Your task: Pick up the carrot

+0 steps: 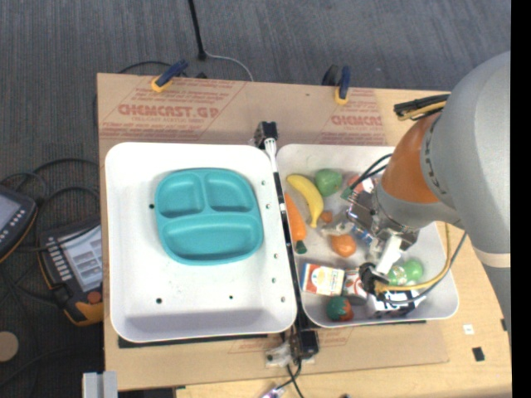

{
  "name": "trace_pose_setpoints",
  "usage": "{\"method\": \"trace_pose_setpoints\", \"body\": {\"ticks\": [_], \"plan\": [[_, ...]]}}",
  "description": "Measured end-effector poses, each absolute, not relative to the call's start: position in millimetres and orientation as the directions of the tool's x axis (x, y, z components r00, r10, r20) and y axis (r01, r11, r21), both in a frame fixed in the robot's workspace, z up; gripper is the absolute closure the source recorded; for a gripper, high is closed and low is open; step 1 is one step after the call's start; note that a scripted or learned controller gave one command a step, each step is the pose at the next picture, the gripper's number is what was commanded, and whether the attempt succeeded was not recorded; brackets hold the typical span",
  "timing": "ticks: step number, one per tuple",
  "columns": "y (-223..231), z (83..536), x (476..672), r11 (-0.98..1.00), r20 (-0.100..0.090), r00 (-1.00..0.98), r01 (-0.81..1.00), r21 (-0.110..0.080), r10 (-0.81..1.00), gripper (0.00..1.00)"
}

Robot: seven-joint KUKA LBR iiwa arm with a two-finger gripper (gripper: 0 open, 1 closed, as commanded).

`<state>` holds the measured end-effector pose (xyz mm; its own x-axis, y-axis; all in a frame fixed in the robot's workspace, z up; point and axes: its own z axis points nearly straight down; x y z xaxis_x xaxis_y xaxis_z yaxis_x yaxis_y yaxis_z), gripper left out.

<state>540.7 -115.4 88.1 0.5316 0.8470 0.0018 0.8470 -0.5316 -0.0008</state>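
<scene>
The carrot [295,225] lies in the right bin [444,301], along that bin's left wall, its orange body running top to bottom with the green end toward the near side. A banana [307,197] lies just beside the carrot, further into the bin, and a green round fruit [329,180] sits beyond the banana. A small orange fruit [343,244] rests near the carrot's lower end, with a small printed box [323,279] and a red-and-green strawberry [338,308] nearer the bin's front wall. The arm's claw [377,259] hangs low over the bin's middle, apart from the carrot; I cannot tell how it is set. The left bin [124,222] holds a teal divided tray [209,215].
</scene>
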Motion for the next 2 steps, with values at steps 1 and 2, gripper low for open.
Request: {"method": "trace_pose_setpoints", "body": {"ticks": [1, 2], "plan": [[-115, 89, 520.5, -0.647, 0.007, 0.647, 0.762, 0.015, 0.763, 0.00], [-111, 89, 489.6, -0.474, 0.002, 0.474, 0.880, 0.021, 0.881, 0.00]]}}
